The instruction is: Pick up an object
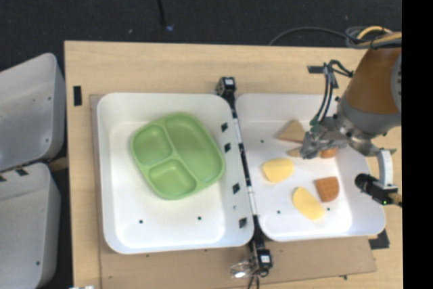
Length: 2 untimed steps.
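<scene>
The right white bin holds several food-like pieces. A tan wedge lies near its back. Toward the middle sits a pale yellow piece, and another yellow piece lies nearer the front. A brown block rests to the right of them, and a small orange piece peeks out under the arm. My gripper is low in this bin, just right of the tan wedge and above the first yellow piece. Its tips are dark and small.
The left white bin holds a green compartment plate. A divider with black clips runs between the bins. Cables loop behind the right bin. The wooden bench edge surrounds both bins.
</scene>
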Available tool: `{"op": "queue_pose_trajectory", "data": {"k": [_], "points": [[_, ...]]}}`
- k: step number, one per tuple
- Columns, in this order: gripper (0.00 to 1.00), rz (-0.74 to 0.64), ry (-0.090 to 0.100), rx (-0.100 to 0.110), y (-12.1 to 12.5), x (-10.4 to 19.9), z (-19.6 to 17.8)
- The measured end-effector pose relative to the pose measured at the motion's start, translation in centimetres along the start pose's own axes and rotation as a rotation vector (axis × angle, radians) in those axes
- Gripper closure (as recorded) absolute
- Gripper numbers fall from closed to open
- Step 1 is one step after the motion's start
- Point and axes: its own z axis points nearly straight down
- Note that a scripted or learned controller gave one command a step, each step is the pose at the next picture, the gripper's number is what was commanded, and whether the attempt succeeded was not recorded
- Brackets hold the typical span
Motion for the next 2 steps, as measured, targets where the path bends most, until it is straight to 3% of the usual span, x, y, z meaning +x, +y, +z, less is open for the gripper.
{"op": "queue_pose_trajectory", "data": {"k": [1, 2], "points": [[1.00, 0.000, -0.001, -0.005, 0.7, 0.2, -6.4], [1.00, 0.000, 0.001, 0.002, 0.8, 0.1, -7.5]]}}
